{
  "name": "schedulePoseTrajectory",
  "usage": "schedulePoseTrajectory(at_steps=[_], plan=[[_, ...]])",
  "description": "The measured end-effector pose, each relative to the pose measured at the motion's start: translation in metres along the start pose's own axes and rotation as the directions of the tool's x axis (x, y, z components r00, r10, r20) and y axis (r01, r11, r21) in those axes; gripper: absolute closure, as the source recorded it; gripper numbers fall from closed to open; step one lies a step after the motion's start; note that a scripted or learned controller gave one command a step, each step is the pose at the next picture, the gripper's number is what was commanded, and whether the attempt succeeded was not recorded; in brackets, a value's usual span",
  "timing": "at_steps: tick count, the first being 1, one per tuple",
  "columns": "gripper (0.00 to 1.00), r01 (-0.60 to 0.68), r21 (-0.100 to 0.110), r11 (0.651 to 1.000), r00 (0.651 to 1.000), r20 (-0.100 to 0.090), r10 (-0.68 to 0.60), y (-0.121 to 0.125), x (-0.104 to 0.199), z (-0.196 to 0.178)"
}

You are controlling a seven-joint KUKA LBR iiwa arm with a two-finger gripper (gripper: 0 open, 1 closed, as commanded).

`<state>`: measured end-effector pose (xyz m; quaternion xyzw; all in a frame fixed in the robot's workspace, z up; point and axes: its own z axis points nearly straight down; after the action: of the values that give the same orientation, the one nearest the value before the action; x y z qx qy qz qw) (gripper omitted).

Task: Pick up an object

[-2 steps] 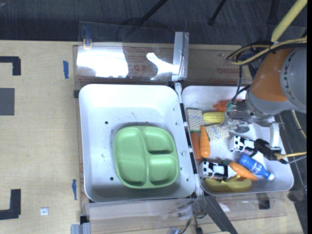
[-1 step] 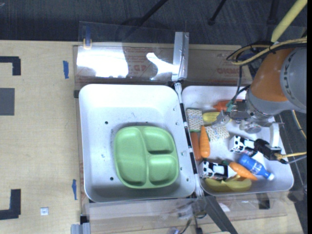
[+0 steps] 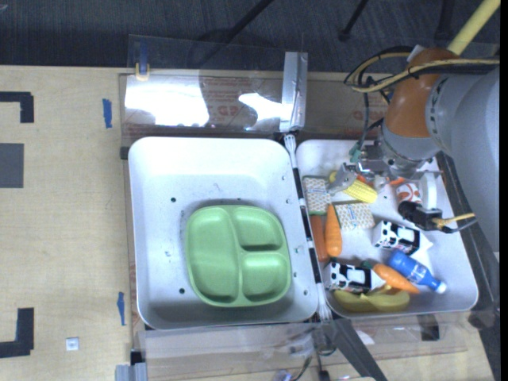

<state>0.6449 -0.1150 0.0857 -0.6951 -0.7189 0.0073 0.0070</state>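
Observation:
The right bin holds a jumble of small objects. Among them are an orange carrot, a blue bottle, two black-and-white cow-patterned toys, a yellow banana and a yellow corn piece. My gripper hangs low over the back left of this bin, right beside the corn piece and a tan waffle-like square. The arm's wrist covers the bin's back right part.
The left bin holds a green divided plate in its front half. A metal divider and a clear panel stand behind the bins. Wooden bench lies to the left.

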Motion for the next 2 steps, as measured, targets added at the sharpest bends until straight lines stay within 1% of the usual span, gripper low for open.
schedulePoseTrajectory(at_steps=[1, 2], plan=[[1.0, 0.009, -0.006, 1.0, 1.0, 0.003, -0.009, 0.002, 0.002, -0.009], [1.0, -0.167, -0.021, 0.986, 0.986, -0.005, 0.167, -0.013, -0.016, 0.0]])
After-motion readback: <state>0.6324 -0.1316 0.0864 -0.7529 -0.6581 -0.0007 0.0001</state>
